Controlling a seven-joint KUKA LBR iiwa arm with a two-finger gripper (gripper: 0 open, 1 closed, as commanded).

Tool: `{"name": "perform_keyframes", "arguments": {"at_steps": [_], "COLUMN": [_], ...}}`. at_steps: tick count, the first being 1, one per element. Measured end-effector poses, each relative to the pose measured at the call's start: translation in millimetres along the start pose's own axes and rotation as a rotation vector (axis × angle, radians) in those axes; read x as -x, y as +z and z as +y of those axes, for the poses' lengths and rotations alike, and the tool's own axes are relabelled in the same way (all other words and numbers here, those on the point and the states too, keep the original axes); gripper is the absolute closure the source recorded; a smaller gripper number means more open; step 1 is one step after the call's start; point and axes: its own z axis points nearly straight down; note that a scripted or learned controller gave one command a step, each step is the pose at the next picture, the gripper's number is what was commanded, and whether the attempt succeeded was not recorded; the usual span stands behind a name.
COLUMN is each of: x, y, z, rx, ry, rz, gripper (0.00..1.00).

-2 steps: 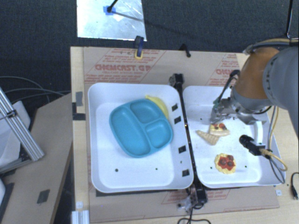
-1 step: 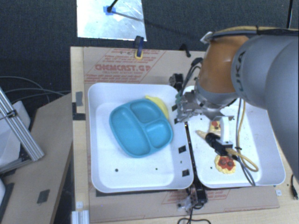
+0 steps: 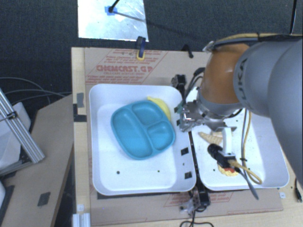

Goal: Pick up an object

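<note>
The grey arm reaches in from the right, its tool low over the divide between the two white bins; whether the tool is apart or together cannot be told. In the left bin lies a blue divided plate, a yellow piece touching its far edge. The right bin holds a tan piece just beside the tool and a small yellow-and-red thing nearer the front.
</note>
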Motion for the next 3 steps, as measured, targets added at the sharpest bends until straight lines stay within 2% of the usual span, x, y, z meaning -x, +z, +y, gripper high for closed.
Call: {"name": "perform_keyframes", "arguments": {"at_steps": [1, 2, 3], "x": [-71.8, -102.8, -138.1], "y": [-35.3, -117.9, -131.3], "z": [4.8, -32.4, -3.0], "rx": [0.005, 0.005, 0.006], "ry": [-0.004, -0.002, -0.001], "rz": [0.001, 0.002, 0.002], "gripper": [1.0, 1.0, 1.0]}}
